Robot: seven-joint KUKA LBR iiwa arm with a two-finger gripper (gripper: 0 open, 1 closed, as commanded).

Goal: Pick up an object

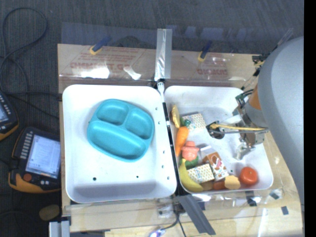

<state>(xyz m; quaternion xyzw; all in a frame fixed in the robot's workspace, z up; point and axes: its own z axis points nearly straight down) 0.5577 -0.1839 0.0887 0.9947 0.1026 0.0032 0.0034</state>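
Note:
The right bin (224, 95) holds a heap of toy food along its left and front sides. There is an orange carrot (181, 136), a small printed box (193, 121), a pink fruit (190, 151), a yellow banana (186, 177), a second printed box (201, 172), a red and white carton (216, 163) and a red tomato (249, 176). My gripper (238, 135) hangs low over the bare white floor in the right half of this bin, right of the heap and above the tomato. Nothing shows in its grasp.
The left bin (74, 147) carries a blue divided plate (121, 128). A metal divider strip (163, 58) stands behind the gap between the bins. The grey arm (286, 107) covers the right bin's right edge. A handheld pendant (37, 157) lies left of the bench.

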